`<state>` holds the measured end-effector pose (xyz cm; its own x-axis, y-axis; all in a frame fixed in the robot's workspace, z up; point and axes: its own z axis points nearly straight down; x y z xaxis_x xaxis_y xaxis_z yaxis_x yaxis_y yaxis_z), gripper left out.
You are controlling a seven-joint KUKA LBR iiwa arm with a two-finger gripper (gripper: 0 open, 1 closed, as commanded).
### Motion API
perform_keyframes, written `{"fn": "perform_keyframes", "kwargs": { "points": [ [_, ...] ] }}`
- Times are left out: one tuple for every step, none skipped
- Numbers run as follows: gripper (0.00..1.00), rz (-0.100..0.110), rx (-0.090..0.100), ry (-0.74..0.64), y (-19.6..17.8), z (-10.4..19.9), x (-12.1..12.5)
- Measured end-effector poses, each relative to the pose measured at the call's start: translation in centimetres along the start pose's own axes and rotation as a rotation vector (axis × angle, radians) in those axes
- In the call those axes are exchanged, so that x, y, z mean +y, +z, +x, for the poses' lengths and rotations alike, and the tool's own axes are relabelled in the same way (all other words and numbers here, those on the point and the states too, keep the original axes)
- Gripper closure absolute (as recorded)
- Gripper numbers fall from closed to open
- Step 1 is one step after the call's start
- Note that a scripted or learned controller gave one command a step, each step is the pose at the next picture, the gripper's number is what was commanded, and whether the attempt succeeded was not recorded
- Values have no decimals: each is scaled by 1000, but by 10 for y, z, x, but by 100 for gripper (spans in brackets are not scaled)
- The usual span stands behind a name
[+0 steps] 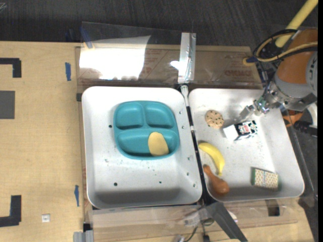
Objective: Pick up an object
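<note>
While the grey arm with its orange band [295,72] leans in from the upper right of the frame, its claw [256,108] hangs low over the upper part of the right-hand shallow white bin [290,150], just above and to the right of a small white carton with black-and-white print [241,130]. Whether the claw is spread or pressed together I cannot tell from here, and nothing shows pinched in it.

That carton looks the likeliest target, being the nearest thing to the claw and lying apart from its neighbours. Left of it sits a round tan cookie with dark chips [214,118], near the bin's inner wall. Lower down lies a curved yellow banana [214,156], its lower end touching or just beside a brown pear-shaped piece [217,184] at the bin's lower left. A small patterned green-and-tan packet [265,178] rests alone toward the lower right.

All the loose pieces are in that right bin, presumably so the arm can reach them easily. The left-hand white bin [101,175] holds a teal plastic tray with compartments [132,122], and a yellow oval lump [158,144] sits in its lower right compartment. Both bins stand side by side on the worktop [35,150].
</note>
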<state>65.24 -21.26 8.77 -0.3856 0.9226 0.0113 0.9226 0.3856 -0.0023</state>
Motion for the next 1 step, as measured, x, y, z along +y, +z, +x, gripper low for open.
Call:
{"fn": "perform_keyframes", "kwargs": {
  "points": [
    [0,-14,-16,-17,-75,73,-1]
  ]
}}
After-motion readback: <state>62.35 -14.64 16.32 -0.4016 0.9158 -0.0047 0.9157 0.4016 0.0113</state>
